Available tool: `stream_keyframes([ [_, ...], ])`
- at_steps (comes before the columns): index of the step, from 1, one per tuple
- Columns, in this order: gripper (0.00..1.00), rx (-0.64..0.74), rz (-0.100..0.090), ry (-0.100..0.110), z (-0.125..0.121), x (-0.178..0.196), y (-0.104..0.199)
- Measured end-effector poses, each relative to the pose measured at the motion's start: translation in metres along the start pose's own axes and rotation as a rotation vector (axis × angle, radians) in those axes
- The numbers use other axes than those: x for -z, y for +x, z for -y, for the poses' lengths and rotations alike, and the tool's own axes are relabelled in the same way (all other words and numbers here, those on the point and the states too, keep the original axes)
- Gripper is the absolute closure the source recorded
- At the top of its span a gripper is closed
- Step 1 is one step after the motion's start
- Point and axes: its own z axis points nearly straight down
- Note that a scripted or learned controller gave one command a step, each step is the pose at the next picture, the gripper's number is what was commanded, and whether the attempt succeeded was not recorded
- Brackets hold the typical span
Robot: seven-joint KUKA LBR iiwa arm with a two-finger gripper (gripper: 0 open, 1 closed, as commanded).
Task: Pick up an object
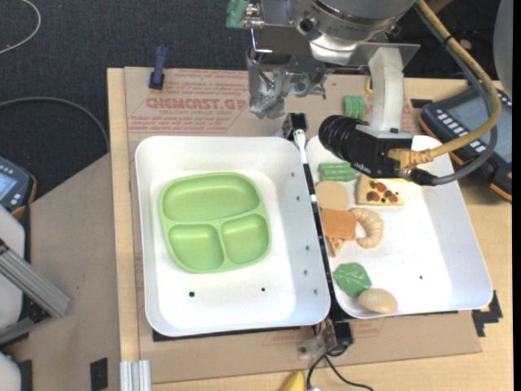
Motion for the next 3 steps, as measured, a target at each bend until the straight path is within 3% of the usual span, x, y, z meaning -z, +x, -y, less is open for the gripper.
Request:
stream_keyframes([
  [1, 1.0, -0.001, 0.015, 0.032, 0.016, -0.134, 0.005],
  [2, 1.0, -0.006, 0.013, 0.028, 0.016, -0.208, -0.022],
  [3, 1.0, -0.004, 0.003, 0.001, -0.015, -0.082, -0.04],
])
